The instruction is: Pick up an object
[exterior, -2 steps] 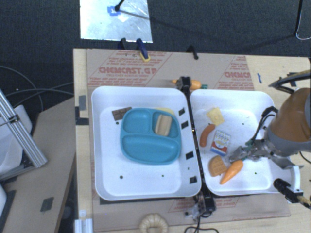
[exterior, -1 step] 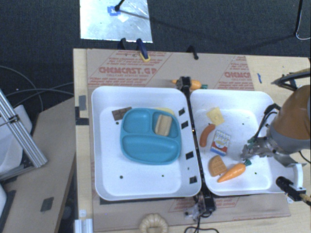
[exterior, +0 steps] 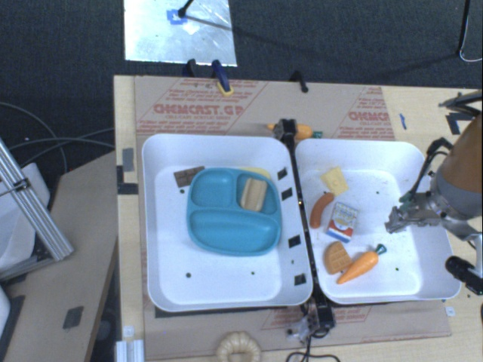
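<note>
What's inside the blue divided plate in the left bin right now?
The blue divided plate holds one tan bread-like piece in its upper right compartment. The other compartments show bare blue. Whatever lies under that piece is hidden.

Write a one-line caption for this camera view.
Gripper hovers in right bin beside carrot; blue tray fills left bin.

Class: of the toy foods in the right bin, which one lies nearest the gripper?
The carrot: its green tip points toward the gripper, closer than the sausage, cheese or small carton.
</note>
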### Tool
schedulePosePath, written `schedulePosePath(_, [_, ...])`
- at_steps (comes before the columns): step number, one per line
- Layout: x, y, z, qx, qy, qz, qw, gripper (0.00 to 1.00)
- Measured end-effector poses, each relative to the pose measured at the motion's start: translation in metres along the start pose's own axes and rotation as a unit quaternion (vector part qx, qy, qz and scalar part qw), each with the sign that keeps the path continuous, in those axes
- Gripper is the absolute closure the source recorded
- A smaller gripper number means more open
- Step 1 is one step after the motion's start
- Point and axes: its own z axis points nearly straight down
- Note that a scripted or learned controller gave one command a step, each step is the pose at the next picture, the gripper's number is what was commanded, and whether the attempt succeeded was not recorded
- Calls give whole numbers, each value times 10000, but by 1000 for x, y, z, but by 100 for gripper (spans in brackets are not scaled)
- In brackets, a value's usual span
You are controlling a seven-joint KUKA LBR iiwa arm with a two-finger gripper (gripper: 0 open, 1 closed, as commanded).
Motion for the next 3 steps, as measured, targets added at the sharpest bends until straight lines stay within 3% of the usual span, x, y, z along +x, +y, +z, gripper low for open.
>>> schedulePosePath(1, [-2,7,-64,-7,-3,-5,10000,100])
schedulePosePath(2, [-2,8,-69,23,8,-4,10000,100])
schedulePosePath(3, [43,22,-76,22,17,-25,10000,100])
